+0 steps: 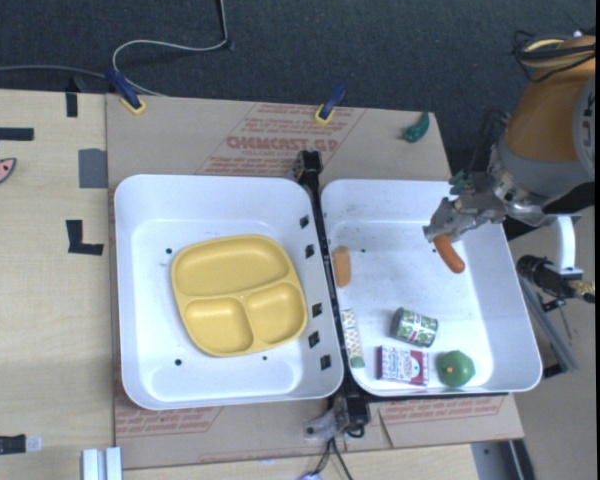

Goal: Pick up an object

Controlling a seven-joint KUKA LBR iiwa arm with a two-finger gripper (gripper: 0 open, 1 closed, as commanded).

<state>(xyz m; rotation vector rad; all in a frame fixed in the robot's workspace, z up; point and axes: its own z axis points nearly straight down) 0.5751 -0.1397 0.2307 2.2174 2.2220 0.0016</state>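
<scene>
In the far part of the right bin (520,298), poised with the tool (446,226) directly over a small orange sausage-shaped piece (453,258), touching it or just above it, so probably at the grasp step of the pick; cannot tell whether spread, pressed together or already pinching the piece. Next calls for closing squarely across the piece's narrow side, then lifting straight up gently enough to keep hold. Leaves aside the green can (414,326), the red box (402,365), the green ball (456,368) and the yellow divided plate (240,293) in the left bin (140,268), all well apart from the tool
</scene>
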